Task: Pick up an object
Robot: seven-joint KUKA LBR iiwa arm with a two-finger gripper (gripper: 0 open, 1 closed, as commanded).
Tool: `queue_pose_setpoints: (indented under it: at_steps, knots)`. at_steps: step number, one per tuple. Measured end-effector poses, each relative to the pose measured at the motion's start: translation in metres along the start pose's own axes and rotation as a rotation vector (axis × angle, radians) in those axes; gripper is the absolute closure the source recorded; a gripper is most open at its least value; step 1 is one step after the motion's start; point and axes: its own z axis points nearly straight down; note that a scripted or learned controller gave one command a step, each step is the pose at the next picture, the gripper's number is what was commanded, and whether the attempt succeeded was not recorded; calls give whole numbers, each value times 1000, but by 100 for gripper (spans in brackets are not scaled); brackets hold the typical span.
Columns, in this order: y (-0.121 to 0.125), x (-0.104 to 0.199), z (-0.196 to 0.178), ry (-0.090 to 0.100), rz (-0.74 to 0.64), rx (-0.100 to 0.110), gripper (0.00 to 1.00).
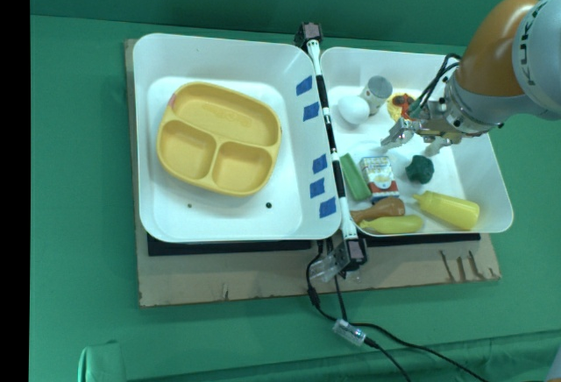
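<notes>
White bin (pixel 491 187) is crowded, so the gripper (pixel 401 133), spread and holding nothing, is best lowered squarely over the juice box (pixel 378 175) just below it, away from neighbours.

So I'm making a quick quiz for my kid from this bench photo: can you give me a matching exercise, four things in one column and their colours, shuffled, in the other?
Things:
1. divided tray
2. egg
3. broccoli piece
4. tape squares on the left bin's edge

Colours:
A. dark green
B. blue
C. yellow-orange
D. white

Pairs: 1-C, 2-D, 3-A, 4-B
</notes>
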Motion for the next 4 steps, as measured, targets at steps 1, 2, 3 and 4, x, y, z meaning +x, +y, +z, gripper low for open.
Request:
queue_pose_setpoints:
  at_steps: [1,2,3,4]
  knots:
    - [-2,118,-97,11,-4,11,0]
    - [28,34,1,6,-2,5,0]
    - [-31,37,-1,3,-2,-3,0]
    - [-76,38,-3,2,-2,-11,0]
